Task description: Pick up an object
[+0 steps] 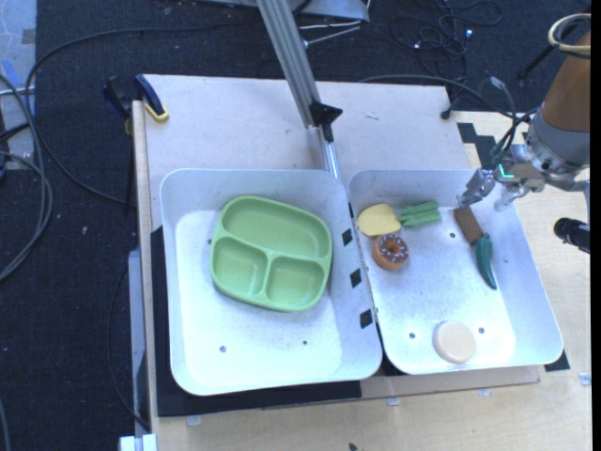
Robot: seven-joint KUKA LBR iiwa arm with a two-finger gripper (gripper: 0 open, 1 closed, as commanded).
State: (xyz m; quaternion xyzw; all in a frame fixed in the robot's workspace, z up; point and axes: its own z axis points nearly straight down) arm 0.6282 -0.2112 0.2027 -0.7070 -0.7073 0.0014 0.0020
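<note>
My jaws (pixel 481 191) hang at the upper right rim of the right-hand white bin (pixel 526 294), below my grey wrist and orange band; whether they are open or closed cannot be told at this size, and nothing shows between them. Just below and beside them lies a knife with a brown handle and green blade (pixel 477 242), slanting down the bin's right side, apart from my jaws. Further left in the same bin, a yellow lemon-shaped piece (pixel 377 220) touches a green vegetable-like piece (pixel 419 215), and a brown doughnut with sprinkles (pixel 391 251) sits just under the yellow one. A pale round disc (pixel 454 341) rests near the bin's front edge, well apart from my jaws. The left-hand white bin (pixel 188 346) holds a light green three-compartment plate (pixel 272 252). Both bins stand side by side on the desk (pixel 235 125). No writing or brand mark can be read on any item.
</note>
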